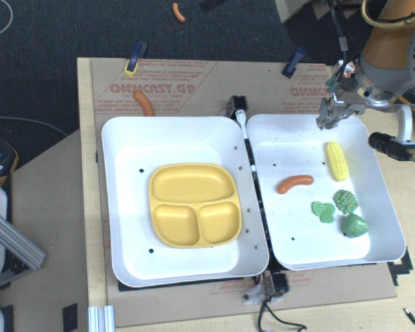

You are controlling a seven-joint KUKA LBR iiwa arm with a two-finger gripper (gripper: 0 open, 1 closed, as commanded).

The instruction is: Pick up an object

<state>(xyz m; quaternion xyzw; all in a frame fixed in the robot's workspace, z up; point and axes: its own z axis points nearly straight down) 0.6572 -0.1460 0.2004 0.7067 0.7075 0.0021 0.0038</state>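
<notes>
A KUKA arm's gripper [330,120] hovers over the far edge of the right bin [380,254], its fingers drawn narrow and holding nothing. The nearest candidate, a toy corn cob [337,160], lies just below the fingertips toward the camera; a sausage [294,183] sits further down and to their left, with a broccoli floret [344,200] and two green pieces beyond. A clean pick likely means spreading the fingers first, centring over the cob, and closing across its narrow width rather than along its length.
</notes>
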